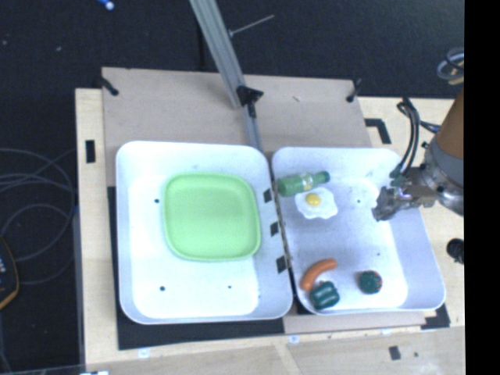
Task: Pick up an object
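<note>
Dark two-finger gripper (385, 207) over the right white bin (414, 244) — finger state unreadable; you risk closing on nothing — toys lie well apart.

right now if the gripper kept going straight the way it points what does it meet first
Probably bare floor of the right bin: the gripper hangs near its right wall, pointing down and left. The fried egg lies further left. Depth is unclear.

One fixed camera overlooks both bins (125, 209) obliquely.
</note>
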{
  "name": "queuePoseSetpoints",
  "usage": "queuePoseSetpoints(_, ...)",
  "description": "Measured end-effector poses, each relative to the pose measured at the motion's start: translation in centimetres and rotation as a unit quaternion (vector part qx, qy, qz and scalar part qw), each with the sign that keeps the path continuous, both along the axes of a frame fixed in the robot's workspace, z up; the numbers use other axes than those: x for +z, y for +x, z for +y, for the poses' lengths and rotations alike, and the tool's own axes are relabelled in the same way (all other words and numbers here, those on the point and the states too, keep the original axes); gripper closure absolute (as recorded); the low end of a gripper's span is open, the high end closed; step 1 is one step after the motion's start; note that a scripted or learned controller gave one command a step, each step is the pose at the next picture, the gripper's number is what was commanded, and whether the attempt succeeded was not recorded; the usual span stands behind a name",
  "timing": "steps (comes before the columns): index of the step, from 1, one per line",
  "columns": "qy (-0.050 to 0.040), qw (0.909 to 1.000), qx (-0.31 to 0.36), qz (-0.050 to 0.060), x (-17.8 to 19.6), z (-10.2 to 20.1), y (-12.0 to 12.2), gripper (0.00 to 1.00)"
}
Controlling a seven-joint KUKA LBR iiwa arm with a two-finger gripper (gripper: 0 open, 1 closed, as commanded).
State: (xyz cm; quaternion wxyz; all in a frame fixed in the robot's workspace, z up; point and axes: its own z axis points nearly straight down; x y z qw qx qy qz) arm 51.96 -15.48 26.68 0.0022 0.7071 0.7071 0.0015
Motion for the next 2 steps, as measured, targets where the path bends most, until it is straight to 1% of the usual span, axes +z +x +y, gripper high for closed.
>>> queuePoseSetpoints(1,0.0008,1.0,0.002,0.002,-0.4,3.6,3.2,1.0)
queuePoseSetpoints(2,0.001,1.0,0.002,0.002,-0.5,8.6,4.9,1.0)
